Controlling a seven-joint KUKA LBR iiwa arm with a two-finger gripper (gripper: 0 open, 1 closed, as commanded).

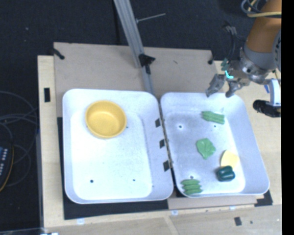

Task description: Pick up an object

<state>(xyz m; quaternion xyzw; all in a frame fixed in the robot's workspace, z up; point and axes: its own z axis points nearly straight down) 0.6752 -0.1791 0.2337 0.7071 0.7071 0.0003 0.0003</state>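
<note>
The gripper [221,89] hangs over the far rim of the right bin [252,131], its two dark fingers spread apart with nothing between them. Above it the orange band [263,35] wraps the grey arm.

The right bin is shallow, white and faintly speckled. In it lie five small things: a ribbed green pod [213,117] nearest the gripper, its long axis running left to right and tilted slightly down toward the right; a flat, lumpy green leaf shape [205,148] near the middle; a pale yellow wedge [229,157] touching a glossy dark green block [225,174]; and a ridged green piece [191,185] at the near rim.

The left bin [78,180] holds a round, smooth yellow bowl [106,119], upright. A grey metal pole [130,28] slants over the bench behind the bins.
</note>
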